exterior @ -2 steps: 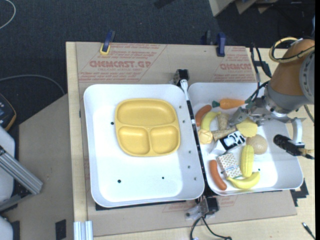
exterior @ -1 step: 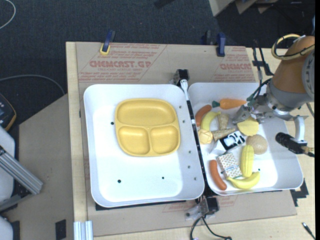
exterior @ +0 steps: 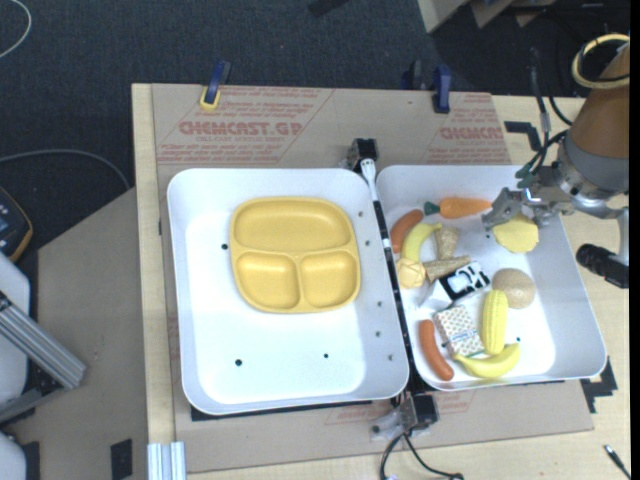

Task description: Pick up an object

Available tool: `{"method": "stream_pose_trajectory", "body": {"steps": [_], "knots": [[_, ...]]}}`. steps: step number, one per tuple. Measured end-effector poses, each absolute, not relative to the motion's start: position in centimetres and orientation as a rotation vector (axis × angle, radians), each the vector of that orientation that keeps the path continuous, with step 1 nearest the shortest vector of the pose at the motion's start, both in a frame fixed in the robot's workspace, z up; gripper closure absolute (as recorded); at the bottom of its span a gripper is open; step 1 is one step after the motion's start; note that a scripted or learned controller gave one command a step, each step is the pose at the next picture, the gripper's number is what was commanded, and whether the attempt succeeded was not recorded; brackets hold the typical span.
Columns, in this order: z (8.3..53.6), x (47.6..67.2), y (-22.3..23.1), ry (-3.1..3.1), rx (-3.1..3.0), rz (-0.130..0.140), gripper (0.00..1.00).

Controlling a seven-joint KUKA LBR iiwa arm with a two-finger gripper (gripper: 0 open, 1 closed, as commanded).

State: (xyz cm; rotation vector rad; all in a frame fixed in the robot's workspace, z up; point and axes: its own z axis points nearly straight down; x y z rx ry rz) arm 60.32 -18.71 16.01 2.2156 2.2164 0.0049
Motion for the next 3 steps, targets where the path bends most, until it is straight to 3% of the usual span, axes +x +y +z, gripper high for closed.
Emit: {"method": "stream_pose_trajectory", "body": {"steps": [1, 2, 3], "knots": [[22.5, 60.1, -18.9, 2.216, 2.214, 0.006, 1.0], [22.5, 60.2, -18.9, 2.22, 2.218, 0.002, 1.0], [23.1, 58.8, -13.7, 2.228, 2.22, -0.001, 1.0]]}}
